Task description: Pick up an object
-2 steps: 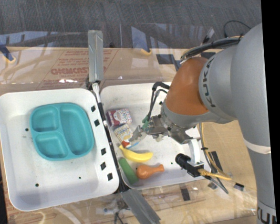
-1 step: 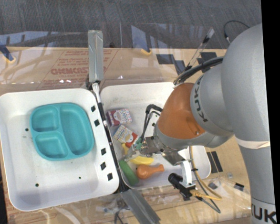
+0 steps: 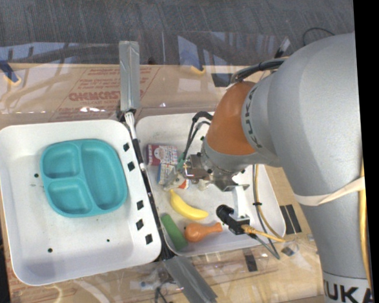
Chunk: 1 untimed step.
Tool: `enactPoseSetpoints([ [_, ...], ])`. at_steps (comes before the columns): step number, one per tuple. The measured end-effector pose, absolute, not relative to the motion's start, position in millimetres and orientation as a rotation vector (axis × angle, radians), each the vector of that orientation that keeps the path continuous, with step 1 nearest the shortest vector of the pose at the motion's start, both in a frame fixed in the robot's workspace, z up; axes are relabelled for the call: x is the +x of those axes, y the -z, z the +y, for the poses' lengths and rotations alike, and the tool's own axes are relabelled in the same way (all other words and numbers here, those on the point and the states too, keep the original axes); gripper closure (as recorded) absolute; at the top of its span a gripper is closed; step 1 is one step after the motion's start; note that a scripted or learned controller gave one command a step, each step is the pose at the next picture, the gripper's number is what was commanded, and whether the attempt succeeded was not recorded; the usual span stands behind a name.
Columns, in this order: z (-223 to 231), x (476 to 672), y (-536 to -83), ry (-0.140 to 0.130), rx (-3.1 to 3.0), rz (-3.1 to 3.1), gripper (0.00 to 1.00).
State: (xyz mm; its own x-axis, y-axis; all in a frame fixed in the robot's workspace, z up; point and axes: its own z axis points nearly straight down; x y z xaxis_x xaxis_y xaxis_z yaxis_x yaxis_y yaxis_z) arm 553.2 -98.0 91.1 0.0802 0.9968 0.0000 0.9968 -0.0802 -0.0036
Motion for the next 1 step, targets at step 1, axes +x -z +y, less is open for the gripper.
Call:
enactPoseSetpoints([
  [1,-96.1,489.6,-91.2,-0.003,-2.270,-2.167,0.00],
])
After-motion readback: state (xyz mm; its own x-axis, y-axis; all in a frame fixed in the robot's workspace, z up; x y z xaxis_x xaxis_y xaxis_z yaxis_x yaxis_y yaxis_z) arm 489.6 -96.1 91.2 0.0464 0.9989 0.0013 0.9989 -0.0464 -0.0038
